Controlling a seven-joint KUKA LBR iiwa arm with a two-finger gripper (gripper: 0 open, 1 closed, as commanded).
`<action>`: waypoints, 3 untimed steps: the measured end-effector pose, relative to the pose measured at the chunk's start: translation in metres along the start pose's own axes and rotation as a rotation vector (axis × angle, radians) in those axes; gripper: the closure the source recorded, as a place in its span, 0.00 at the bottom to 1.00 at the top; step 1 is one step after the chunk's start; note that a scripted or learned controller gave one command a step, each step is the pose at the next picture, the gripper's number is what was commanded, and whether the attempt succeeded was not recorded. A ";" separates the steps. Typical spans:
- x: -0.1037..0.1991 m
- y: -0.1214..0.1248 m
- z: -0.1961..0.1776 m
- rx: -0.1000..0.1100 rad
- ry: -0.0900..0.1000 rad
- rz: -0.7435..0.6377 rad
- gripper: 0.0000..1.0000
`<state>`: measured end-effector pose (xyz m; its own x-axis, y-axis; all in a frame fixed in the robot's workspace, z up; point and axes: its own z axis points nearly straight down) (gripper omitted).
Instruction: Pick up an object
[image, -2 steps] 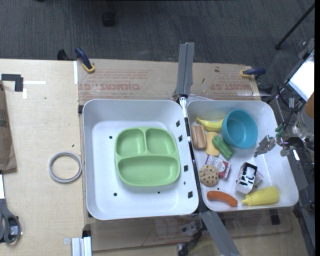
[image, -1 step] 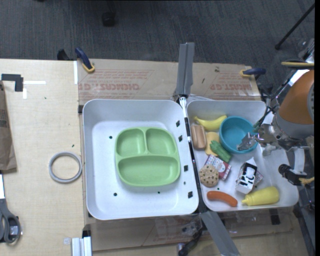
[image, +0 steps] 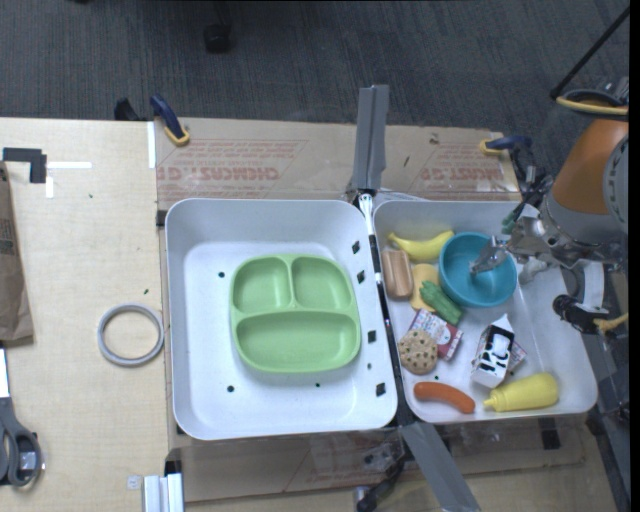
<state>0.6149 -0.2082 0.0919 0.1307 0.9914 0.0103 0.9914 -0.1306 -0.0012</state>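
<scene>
Gripper (image: 490, 262) down inside blue bowl (image: 478, 272), right bin (image: 575, 365); finger state unclear. Banana (image: 421, 245) just left of bowl. Cookie (image: 416, 351), sausage (image: 443, 397), yellow bottle (image: 522, 393) nearer front. Green tray (image: 295, 313) in left bin (image: 190, 330).

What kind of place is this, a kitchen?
Probably a robot test bench, not a kitchen: two white bins sit on cardboard held by clamps, and the food, like the banana, looks like toys beside a robot arm.
</scene>
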 end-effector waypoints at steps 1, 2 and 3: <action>-0.004 0.000 -0.011 -0.002 -0.009 -0.001 1.00; 0.037 -0.014 -0.132 0.001 -0.012 0.239 1.00; 0.019 -0.050 -0.154 0.002 -0.012 0.583 1.00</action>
<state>0.5677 -0.1843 0.2459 0.6547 0.7559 -0.0044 0.7558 -0.6547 -0.0049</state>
